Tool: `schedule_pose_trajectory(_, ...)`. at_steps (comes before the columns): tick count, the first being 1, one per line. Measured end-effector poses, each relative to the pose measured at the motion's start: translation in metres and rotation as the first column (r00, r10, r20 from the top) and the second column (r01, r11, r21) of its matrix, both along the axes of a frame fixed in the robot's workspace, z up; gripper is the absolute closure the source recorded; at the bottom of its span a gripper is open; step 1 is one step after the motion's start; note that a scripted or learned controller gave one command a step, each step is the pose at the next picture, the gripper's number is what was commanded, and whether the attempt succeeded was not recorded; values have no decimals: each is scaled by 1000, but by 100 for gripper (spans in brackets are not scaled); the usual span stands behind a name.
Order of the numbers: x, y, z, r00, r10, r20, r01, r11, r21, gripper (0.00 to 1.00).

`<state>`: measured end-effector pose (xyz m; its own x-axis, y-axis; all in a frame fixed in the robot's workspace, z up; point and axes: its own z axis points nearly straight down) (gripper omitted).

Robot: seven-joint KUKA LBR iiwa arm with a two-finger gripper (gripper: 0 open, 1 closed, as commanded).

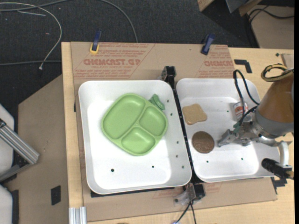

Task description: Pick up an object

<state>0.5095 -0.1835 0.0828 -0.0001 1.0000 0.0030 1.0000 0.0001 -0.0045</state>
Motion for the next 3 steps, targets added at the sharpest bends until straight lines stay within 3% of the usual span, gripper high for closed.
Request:
schedule_pose_trajectory(1, 1, 0, 13, 1000, 0, 5, 0, 1000, -1, 100)
schedule_pose_trajectory(3, 3, 13, 107, 1000, 1, 10, -1, 1000, -4, 100)
